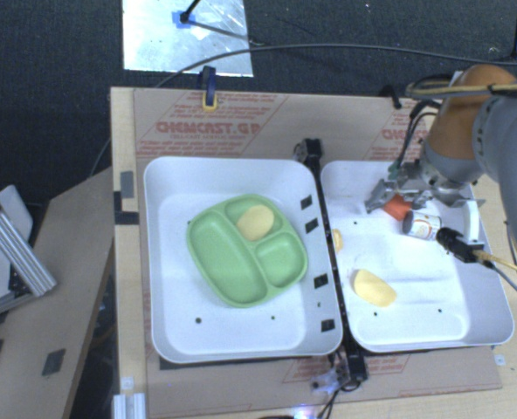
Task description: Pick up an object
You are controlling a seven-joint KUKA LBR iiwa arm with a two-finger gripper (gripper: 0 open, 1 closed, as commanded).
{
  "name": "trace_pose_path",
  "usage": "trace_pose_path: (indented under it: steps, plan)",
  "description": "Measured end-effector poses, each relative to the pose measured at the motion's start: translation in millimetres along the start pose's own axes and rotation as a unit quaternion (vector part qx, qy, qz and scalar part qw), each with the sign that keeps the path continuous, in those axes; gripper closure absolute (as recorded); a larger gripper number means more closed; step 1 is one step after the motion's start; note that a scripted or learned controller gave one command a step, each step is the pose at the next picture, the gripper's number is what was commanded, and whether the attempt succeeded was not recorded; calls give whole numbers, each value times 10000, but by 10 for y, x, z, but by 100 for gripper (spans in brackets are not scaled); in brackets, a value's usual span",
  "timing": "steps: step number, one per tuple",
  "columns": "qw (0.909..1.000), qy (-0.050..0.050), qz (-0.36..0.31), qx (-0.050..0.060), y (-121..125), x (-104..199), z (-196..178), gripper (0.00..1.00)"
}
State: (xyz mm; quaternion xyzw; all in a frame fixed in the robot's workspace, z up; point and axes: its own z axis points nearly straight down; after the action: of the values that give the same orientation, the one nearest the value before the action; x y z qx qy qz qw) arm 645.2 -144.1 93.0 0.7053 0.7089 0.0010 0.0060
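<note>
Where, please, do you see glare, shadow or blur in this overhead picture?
Camera view: glare on the shiny sheet at the top; soft, even light on the green plate, with faint shadows; the claw and the small things beneath it look blurred and hard to separate.

Look in the right bin (490, 321) and you see three loose things. A yellow lemon-shaped piece (374, 287) lies on its side on the bin floor, near the front and toward the divider. Farther back, a small orange-red object (396, 207) sits just beside a small white cylinder (422, 226) that lies tipped over. In the left bin (167, 234), a green divided plate (241, 264) lies flat, with a pale yellow rounded piece (256, 222) resting in its rear compartment.
</note>
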Motion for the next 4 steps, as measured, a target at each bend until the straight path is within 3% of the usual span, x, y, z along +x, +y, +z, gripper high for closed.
trace_pose_path:
  steps: [1, 2, 3, 4]
  plan:
    - [9999, -33, -11, -114, 60, -15, -181, 100]
    - [10000, 29, 4, 18, 38, -48, -638, 100]
    - [10000, 27, -7, 11, 62, -54, -1151, 100]
    - [10000, 44, -22, 43, -26, 481, -1115, 100]
